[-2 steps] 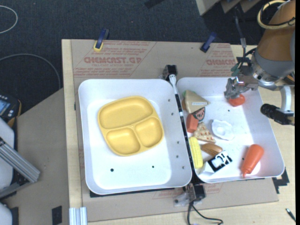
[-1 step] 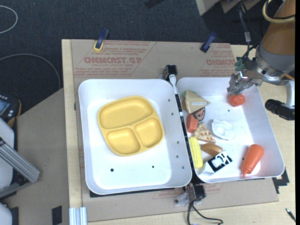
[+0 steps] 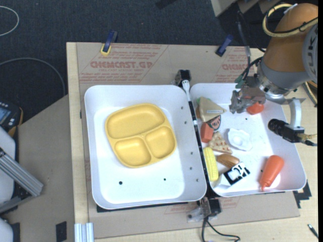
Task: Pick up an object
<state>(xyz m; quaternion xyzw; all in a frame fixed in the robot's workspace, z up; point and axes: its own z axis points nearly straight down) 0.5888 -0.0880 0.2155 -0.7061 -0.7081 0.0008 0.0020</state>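
Left bin (image 3: 96,135): yellow tray (image 3: 140,134) centre, open floor around it. Right bin (image 3: 298,173): toys crowd left side; carrot (image 3: 270,172) near right wall; middle floor free.

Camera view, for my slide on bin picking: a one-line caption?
KUKA arm's gripper above toy food in right bin; yellow divided plate in left bin.

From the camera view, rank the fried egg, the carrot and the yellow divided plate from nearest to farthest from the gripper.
1. Fried egg: white, in the right bin, just below and in front of the gripper.
2. Carrot: orange, near the same bin's front right corner.
3. Yellow divided plate: farthest, across the divider in the left bin.
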